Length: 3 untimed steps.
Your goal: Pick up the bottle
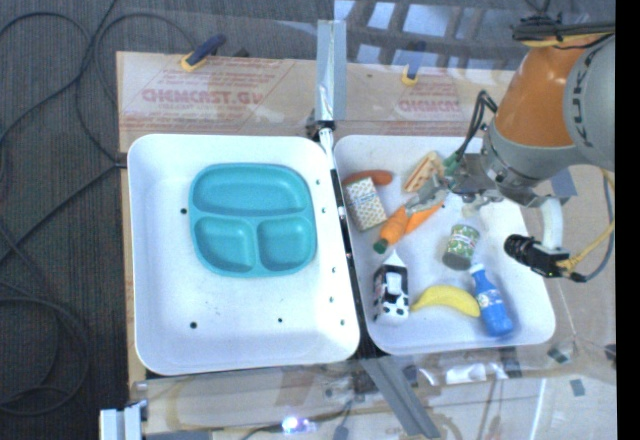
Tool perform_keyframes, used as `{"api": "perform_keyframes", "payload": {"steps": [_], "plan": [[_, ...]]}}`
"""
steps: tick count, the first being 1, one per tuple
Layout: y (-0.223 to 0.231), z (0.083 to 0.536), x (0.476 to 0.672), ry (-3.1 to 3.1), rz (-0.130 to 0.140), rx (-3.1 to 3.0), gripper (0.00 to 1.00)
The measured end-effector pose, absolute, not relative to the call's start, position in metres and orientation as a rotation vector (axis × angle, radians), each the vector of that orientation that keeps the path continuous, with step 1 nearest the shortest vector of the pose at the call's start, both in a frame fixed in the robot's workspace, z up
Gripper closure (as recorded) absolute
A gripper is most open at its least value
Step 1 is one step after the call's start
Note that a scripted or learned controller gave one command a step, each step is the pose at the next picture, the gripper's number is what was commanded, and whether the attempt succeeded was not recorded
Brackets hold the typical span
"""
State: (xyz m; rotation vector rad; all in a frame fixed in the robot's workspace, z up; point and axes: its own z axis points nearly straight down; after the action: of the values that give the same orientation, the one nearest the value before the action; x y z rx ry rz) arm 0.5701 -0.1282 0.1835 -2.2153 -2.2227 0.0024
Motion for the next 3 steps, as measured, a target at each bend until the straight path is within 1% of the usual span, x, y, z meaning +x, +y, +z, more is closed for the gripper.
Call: {"api": "perform_keyframes", "payload": {"steps": [1, 2, 3], "plan": [[-0.167, 0.12, 0.491, -2.214, 0.003, -2.223, 0.0], [-0.191, 0.1, 0.492, -2.205, -0.028, -2.24, 0.0], [-0.183, 0.132, 0.516, -2.255, 0.0, -2.184, 0.0]]}}
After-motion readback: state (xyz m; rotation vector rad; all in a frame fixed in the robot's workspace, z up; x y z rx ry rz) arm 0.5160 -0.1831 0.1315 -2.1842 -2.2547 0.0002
